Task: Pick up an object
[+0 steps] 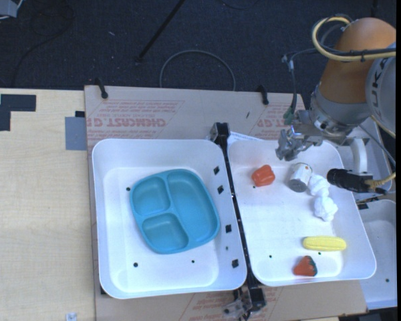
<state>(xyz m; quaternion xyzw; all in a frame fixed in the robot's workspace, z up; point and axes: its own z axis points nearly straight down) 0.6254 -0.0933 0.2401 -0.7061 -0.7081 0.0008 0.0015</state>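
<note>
In the right bin (267, 246) lie an orange-red toy pepper (263, 175), a grey cylinder (298, 177), a crumpled white cloth (323, 200), a yellow corn cob (324, 244) and a red strawberry (305, 266). My gripper (291, 146) hangs over the bin's far edge, above and just left of the grey cylinder and to the right of the pepper. Nothing shows between its fingers.
The left bin (113, 246) holds a blue divided plate (174, 210). A black divider (230, 206) with clips runs between the two bins. The grey arm with its orange band (357, 52) reaches in from the upper right. Cardboard lies under the bins.
</note>
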